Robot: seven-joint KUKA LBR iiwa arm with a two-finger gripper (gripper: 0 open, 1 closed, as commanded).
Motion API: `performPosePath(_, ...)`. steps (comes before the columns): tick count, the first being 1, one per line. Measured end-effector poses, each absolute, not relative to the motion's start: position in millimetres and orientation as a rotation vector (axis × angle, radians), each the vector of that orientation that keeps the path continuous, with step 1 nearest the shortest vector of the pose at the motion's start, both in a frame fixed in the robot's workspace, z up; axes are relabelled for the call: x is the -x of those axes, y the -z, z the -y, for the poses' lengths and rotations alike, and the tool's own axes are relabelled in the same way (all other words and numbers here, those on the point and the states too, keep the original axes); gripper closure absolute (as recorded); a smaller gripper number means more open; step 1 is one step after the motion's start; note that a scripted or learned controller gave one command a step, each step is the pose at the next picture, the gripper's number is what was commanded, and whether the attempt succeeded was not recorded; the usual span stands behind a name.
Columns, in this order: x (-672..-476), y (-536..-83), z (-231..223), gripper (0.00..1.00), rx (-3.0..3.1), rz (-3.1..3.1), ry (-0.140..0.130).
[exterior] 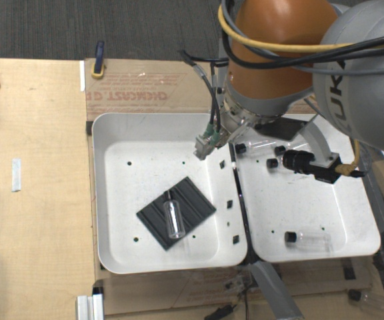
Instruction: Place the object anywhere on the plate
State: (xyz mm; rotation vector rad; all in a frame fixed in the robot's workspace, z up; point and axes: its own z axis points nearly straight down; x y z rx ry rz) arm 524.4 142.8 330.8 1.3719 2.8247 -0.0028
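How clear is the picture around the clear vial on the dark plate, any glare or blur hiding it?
Camera view: the clear vial reads faintly against the dark plate, with a bright highlight along it but sharp edges; the left bin is evenly lit, with little glare; the arm's orange band, nearest the lens, looks soft, and it shades the bins' upper rims.

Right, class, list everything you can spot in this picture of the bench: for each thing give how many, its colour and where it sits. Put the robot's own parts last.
White bins: two, side by side on the bench.
Plate: one, dark grey, square, flat in the left bin.
Clear vial: one, transparent, lying on the plate.
Second clear vial: one, transparent with a dark cap, near the right bin's front edge.
Cardboard sheet: one, brown, behind the bins.
Clamp: one, blue and yellow, at the cardboard's left corner.
Arm: one, grey and orange, over the bins.
Gripper: one, above the left bin's back right corner.
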Motion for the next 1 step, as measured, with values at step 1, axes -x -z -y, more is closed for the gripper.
performPosePath(1,-516.7,-378.8,-190.4,1.00,-1.146,-2.924,0.003)
